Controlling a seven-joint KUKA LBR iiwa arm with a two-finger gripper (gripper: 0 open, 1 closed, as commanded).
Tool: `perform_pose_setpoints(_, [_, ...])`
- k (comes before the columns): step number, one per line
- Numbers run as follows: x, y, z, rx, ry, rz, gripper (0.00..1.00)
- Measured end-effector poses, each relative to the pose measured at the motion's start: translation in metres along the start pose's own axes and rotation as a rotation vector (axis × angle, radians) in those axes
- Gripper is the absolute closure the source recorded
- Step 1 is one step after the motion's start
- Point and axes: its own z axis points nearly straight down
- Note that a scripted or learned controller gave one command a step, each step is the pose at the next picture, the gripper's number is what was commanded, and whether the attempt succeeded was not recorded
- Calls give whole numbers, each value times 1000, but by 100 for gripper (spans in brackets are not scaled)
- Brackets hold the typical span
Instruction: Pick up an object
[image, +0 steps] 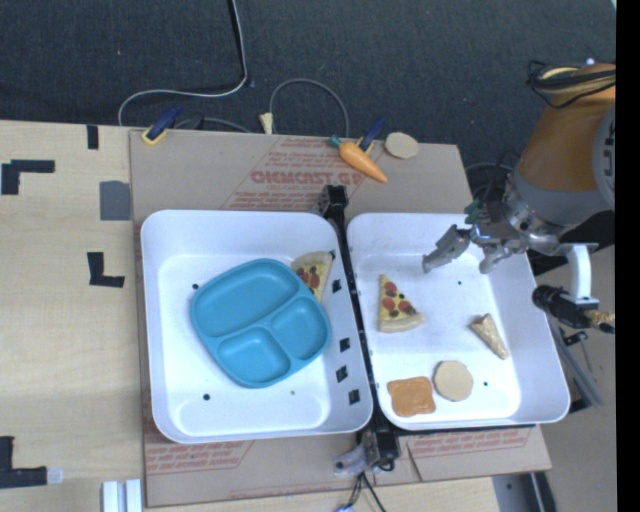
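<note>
My gripper hangs over the upper right part of the right bin, open, its two grey fingers spread with nothing between them. Below and left of it lies a pizza slice with red toppings. A small tan wedge rests near the bin's right wall. At the bin's front lie a round beige cookie and a brown toast piece. In the left bin sits a blue divided plate, with a second pizza slice by its upper right rim.
A toy carrot and a round beige disc lie on the cardboard behind the bins. Cables loop over the dark floor at the back. A black clip strip joins the two bins along the middle.
</note>
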Motion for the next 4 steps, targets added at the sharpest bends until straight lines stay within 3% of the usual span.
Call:
perform_pose_setpoints(1, [34, 27, 142, -2, 0, 0, 0])
perform_pose_setpoints(2, [20, 16, 148, -4, 0, 1, 0])
perform_pose_setpoints(3, [24, 97, 151, -8, -2, -3, 0])
perform_pose_setpoints(4, [33, 51, 150, -6, -3, 1, 0])
